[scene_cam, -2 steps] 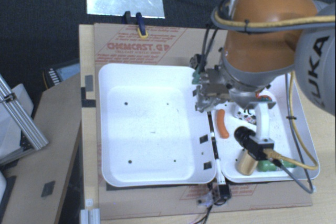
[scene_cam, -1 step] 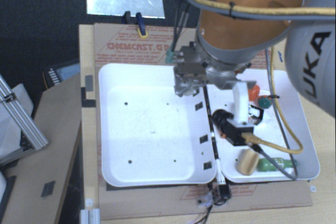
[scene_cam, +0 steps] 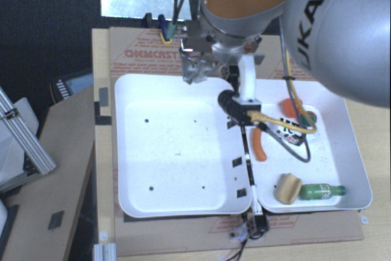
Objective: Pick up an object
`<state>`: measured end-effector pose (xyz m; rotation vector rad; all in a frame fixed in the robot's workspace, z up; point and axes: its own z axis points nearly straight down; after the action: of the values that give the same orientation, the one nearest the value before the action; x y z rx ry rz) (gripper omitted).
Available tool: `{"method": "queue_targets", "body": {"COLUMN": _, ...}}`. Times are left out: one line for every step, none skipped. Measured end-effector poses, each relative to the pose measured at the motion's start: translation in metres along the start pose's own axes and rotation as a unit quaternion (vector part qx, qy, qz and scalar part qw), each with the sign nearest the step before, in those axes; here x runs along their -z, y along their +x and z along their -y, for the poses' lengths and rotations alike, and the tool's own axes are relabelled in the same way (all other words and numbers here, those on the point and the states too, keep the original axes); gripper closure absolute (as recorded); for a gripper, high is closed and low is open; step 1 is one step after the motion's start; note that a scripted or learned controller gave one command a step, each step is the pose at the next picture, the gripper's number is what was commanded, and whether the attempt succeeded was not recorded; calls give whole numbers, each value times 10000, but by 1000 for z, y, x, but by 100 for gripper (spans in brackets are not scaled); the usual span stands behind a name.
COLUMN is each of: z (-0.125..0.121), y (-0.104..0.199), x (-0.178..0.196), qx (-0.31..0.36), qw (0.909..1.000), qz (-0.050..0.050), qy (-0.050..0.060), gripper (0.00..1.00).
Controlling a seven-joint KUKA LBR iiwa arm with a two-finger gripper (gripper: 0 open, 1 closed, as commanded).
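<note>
Approach step: hand (scene_cam: 197, 70) at left bin's (scene_cam: 131, 131) far edge, grip state indiscernible. Next: move right to bottle (scene_cam: 322, 191) or sausage (scene_cam: 259, 147).

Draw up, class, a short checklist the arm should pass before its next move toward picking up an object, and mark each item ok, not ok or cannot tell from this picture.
1. Objects available: ok. A green bottle, a tan block and an orange sausage-shaped piece lie in the right bin.
2. Gripper above a target: not ok. It sits near the left bin's far edge, away from the objects.
3. Finger opening: cannot tell.
4. Gripper carrying nothing: cannot tell.
5. Bottle and block separated: not ok. They touch or nearly touch.
6. Cable free of objects: not ok. It loops over the right bin.
</note>
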<state>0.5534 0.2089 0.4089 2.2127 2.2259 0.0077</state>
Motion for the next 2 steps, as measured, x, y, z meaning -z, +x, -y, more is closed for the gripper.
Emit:
{"method": "queue_targets", "body": {"z": -36, "y": 27, "x": -15, "qx": 6, "qw": 10000, "qz": 2, "qy": 13, "gripper": 100}}
{"method": "queue_targets", "body": {"z": -35, "y": 25, "x": -14, "qx": -3, "qw": 10000, "qz": 4, "qy": 19, "gripper": 0}}
